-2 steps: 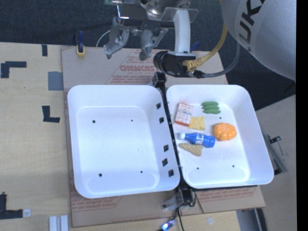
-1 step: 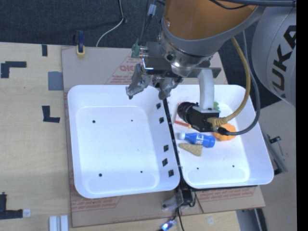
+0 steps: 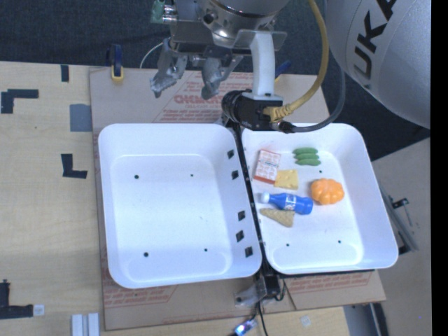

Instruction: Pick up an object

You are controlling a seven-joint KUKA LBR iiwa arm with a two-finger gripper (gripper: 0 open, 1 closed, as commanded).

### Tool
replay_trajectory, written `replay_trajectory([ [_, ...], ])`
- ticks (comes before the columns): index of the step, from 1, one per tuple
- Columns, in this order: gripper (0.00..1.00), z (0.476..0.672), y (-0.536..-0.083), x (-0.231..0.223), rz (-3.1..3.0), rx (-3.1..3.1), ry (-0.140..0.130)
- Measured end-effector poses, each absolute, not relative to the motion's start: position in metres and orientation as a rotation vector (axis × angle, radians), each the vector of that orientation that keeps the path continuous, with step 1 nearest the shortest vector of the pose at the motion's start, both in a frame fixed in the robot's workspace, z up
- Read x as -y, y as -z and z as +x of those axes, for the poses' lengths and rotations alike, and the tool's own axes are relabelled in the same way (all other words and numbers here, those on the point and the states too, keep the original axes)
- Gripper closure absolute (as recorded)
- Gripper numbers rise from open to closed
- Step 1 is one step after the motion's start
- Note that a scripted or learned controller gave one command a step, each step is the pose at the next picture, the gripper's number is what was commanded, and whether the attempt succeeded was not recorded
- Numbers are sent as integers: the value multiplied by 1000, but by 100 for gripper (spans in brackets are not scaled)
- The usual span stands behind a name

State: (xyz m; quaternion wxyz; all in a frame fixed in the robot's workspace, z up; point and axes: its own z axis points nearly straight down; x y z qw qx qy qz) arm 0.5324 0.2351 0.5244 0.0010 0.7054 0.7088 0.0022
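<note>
Glossy white plastic bins [image 3: 112, 145]

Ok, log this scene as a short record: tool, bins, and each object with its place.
tool: open, nothing between its fingers, above the cardboard beyond the left bin
left bin: white, shallow
right bin: holds all the objects
blue bottle: lying on its side, near the divider
orange object: right of the bottle
green pods: far side of the bin
red-and-white packet: left of the pods
yellow square: beside the packet
tan wedge: just below the bottle
</note>
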Motion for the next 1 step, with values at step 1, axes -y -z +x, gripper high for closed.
replay_trajectory([
  [1, 100, 485, -424, -171, 2229, -2222, 22],
])
